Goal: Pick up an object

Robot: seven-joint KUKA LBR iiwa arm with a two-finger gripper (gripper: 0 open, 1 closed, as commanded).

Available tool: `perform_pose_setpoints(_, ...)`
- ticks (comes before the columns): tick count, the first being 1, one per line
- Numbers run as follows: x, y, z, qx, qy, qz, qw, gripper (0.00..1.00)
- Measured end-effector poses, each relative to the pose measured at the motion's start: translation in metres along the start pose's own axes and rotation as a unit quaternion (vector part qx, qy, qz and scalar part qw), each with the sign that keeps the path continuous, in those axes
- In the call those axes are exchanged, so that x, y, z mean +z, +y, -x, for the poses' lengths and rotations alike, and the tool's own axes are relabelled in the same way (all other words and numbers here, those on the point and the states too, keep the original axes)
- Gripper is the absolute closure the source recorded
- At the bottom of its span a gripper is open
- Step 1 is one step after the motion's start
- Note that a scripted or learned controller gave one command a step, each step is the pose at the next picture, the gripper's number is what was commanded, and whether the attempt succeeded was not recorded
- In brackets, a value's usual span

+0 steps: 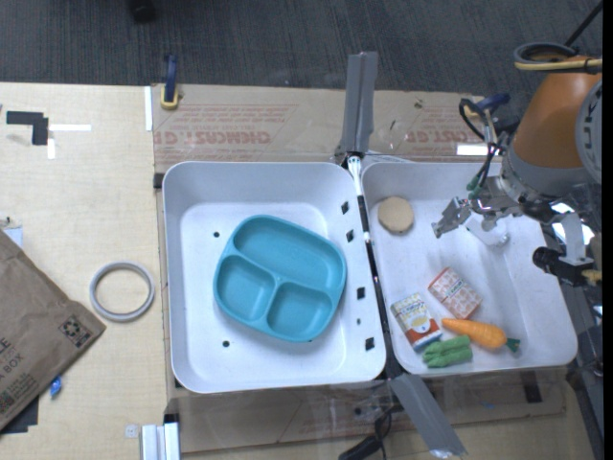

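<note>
Leftmost: a brown cardboard box lies at the desk's left edge, cut off by the frame.
Tape ring: a grey roll of tape lies flat on the desk, between the box and the left bin.
Left bin: a shallow white bin holds a teal divided plate with three compartments — it lies roughly at the centre of the bin's floor.
Divider: the two bins touch along their shared rim, with a grey bar rising behind the joint.
Right bin: the second white bin holds the loose objects.
Back of right bin: a round tan cookie lies near the far left corner.
Front of right bin: a small carton, a red-and-white packet, a green toy vegetable and an orange carrot lie clustered together — carrot touching the green piece.
Gripper: the gripper hangs over the bin's back half, right of the cookie, fingers spread apart with nothing between them.
Arm: grey with an orange band, entering from the right.
</note>
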State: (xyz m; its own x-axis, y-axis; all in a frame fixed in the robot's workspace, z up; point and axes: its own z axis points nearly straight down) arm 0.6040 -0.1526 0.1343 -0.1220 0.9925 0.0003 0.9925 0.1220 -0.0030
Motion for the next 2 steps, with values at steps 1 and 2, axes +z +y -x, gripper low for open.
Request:
perform_pose_setpoints(1,0.044,-0.050,-0.041,-0.014,0.000,0.000,0.9999,0.00)
perform_pose_setpoints(2,0.043,-0.118,-0.040,0.001,0.000,0.002,1.0000,0.00)
